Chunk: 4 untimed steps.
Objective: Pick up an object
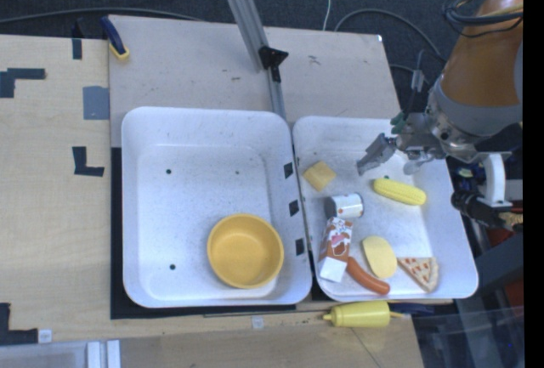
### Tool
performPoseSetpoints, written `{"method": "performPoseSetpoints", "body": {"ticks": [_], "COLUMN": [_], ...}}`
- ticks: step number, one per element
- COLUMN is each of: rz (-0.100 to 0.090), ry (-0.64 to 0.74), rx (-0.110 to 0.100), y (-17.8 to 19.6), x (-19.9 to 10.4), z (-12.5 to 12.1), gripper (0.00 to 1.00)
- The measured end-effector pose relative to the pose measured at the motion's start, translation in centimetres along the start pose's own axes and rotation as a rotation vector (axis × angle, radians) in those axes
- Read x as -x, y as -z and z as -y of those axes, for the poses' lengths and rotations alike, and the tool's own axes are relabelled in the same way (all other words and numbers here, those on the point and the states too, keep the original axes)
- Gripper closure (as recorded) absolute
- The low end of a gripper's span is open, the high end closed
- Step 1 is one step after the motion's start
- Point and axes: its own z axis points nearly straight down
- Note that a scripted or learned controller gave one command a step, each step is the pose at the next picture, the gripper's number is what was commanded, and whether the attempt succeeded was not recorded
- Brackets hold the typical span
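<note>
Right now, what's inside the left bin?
The left bin holds one thing: a yellow bowl, upright, near its front right corner. The rest of the floor shows bare white with a few dark specks. Whatever lies under the bowl is covered.

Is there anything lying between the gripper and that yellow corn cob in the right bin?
Nothing visible does. The gripper sits over the right white bin, just up and left of the yellow corn cob, with bare bin floor between them. The yellow cheese block lies off to the left, out of the way.
</note>
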Motion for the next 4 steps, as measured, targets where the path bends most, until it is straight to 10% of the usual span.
{"method": "performPoseSetpoints", "body": {"ticks": [4], "rz": [0.0], "ry": [-0.004], "rx": [0.009], "y": [-14.1], "x": [1.8], "z": [-0.7], "gripper": [0.0]}}
